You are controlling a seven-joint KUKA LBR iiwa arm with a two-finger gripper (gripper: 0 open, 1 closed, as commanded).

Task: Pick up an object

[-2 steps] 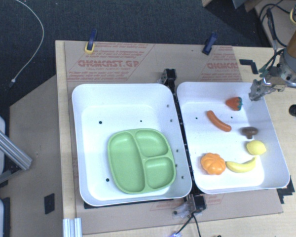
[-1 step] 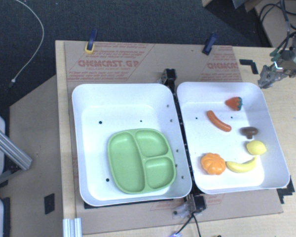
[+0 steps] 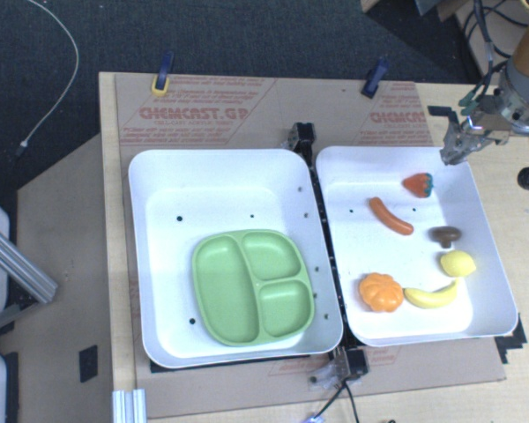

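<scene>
In the camera view, the tool (image 3: 456,151) hangs over the far right corner of the right bin (image 3: 357,179), and nothing sits between its tips; whether they are spread or pressed together I cannot tell. The thing nearest to it is a small red pepper (image 3: 417,184), lying in the bin just in front of the tool. To grab it well, I think the tool should come straight down over the middle of the pepper and go low enough before it squeezes, because the pepper is small and round and may roll away. The bin wall is close, so the tool could bump it. Other toys lie farther off: a sausage (image 3: 391,216), a brown mushroom (image 3: 443,233), a lemon (image 3: 458,263), a banana (image 3: 431,296) and an orange pumpkin (image 3: 381,293). The left bin (image 3: 159,192) on the desk (image 3: 123,148) holds a green tray (image 3: 251,285).
</scene>
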